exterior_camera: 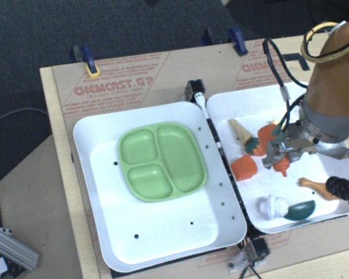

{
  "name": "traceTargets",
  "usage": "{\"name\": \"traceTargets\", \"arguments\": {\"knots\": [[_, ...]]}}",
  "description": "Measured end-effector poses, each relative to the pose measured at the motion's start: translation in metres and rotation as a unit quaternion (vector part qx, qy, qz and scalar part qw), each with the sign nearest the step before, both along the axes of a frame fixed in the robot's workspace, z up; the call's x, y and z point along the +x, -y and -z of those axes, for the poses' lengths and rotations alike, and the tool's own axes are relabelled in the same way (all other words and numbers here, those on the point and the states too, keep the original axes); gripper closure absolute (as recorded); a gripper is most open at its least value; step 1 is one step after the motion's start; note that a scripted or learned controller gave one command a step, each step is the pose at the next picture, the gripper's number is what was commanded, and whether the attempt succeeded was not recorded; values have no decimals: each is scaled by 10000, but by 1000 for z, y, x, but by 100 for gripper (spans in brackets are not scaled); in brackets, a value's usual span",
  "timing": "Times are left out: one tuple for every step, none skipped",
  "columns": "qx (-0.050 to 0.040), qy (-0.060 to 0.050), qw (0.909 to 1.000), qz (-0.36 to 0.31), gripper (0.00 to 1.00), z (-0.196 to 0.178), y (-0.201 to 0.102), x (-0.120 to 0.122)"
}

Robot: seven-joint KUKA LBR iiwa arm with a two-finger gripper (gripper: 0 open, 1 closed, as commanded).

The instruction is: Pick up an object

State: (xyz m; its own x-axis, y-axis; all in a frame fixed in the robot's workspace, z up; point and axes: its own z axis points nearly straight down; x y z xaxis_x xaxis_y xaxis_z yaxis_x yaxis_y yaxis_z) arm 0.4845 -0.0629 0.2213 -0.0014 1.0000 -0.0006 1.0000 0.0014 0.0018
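The gripper (280, 151) sits low in the right bin (257, 99), right of frame centre — whether its fingers are open or closed cannot be told. Orange toys (244, 167) lie touching or just beside it. A green divided plate (162, 161) rests in the left bin (105, 199).

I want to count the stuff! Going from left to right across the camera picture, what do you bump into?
Left white bin → green divided plate → right white bin → orange toy → gripper → brown-handled tool.
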Motion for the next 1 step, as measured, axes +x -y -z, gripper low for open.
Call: {"name": "traceTargets", "arguments": {"knots": [[7,-20,10000,9,100,4,3,-8]]}}
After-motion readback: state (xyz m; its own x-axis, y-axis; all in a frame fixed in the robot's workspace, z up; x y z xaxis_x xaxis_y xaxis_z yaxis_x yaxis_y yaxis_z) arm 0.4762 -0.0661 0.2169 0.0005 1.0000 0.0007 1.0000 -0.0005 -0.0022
